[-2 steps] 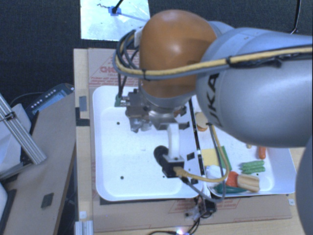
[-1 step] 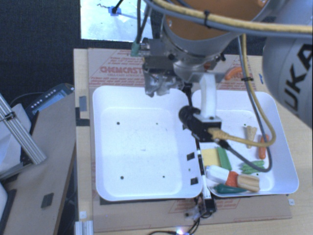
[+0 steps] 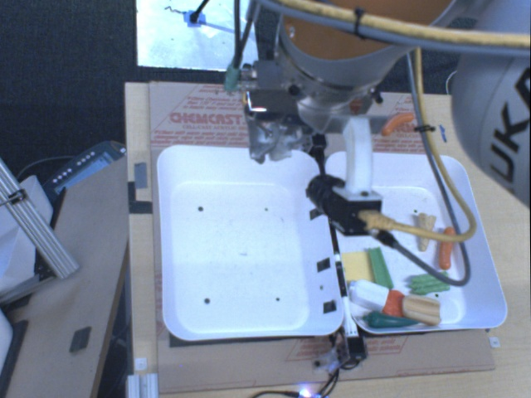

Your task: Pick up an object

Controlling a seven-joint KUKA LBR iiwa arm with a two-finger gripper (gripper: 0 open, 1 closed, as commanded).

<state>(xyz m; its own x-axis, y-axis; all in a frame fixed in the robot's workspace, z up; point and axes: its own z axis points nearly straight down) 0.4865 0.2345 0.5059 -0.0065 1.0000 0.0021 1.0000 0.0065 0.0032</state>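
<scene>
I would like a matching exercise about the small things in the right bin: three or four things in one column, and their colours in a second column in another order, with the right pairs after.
Things:
1. flat square piece
2. thin stick near the far right wall
3. long piece at the front edge of the right bin
4. block beside the long piece

Colours:
A. orange
B. tan, like wood
C. yellow
D. dark green

Pairs: 1-C, 2-A, 3-D, 4-B
</scene>
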